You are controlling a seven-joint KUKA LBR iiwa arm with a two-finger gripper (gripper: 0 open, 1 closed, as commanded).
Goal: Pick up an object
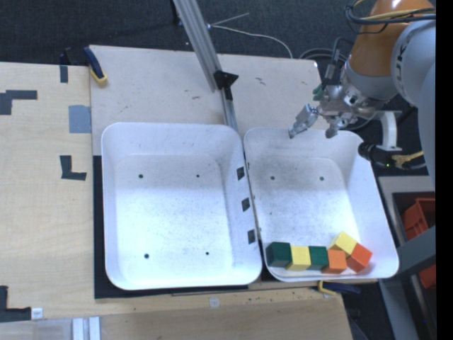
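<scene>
Several small blocks lie in a row along the near edge of the right bin (pixel 368 190): a dark green block (pixel 279 253), a yellow block (pixel 299 257), a green block (pixel 318 257), an orange block (pixel 335 261), another yellow block (pixel 345 243) and an orange-red block (pixel 359 257). My gripper (pixel 313 125) hangs above the far edge of the right bin, well away from the blocks. Its two fingers are spread apart with nothing between them.
The left bin (pixel 113 190) sits beside the right one. A slanted metal rail (pixel 202 41) crosses the bench behind the bins. A blue and yellow clamp (pixel 95 65) sits at the bench's far left corner. Cables lie behind the arm.
</scene>
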